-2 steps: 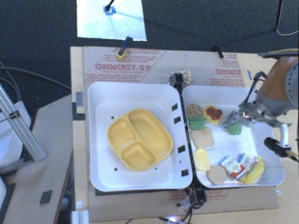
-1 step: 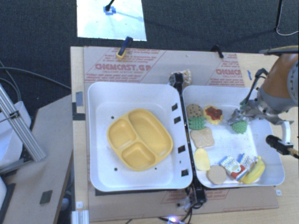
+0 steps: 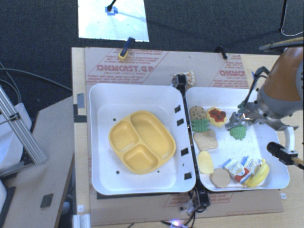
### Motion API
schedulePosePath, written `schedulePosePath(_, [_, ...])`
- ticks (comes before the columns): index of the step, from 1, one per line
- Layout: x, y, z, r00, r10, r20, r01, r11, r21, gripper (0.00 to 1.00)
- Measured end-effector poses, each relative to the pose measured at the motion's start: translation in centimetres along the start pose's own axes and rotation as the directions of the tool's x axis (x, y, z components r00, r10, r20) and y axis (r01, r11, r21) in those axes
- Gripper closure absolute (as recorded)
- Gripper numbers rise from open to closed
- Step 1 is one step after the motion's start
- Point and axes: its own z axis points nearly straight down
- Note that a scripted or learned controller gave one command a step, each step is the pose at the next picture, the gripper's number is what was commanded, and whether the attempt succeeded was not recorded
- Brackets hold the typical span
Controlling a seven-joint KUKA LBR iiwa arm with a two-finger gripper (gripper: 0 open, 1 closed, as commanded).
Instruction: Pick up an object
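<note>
Just below our fingers (image 3: 236,122) lies the green broccoli piece (image 3: 238,132), nearly touching; whether they are spread or pressed together, we cannot tell.

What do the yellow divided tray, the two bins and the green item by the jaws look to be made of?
Yellow divided tray: moulded plastic by its look, smooth with a slight sheen and rounded compartments.
Left bin and right bin: white, thin-walled, probably plastic, matte.
Green item: likely a toy food piece, plastic or rubber; its bumpy outline suggests this, but it is too small to be sure.
</note>
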Motion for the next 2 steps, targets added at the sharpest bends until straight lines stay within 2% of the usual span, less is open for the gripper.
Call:
schedulePosePath(1, [5.6, 2.3, -0.9, 1.000, -0.002, 0.000, 0.002, 1.000, 0.001, 1.00])
schedulePosePath(2, [11.5, 0.4, -8.1, 1.000, -0.002, 0.000, 0.002, 1.000, -0.003, 1.00])
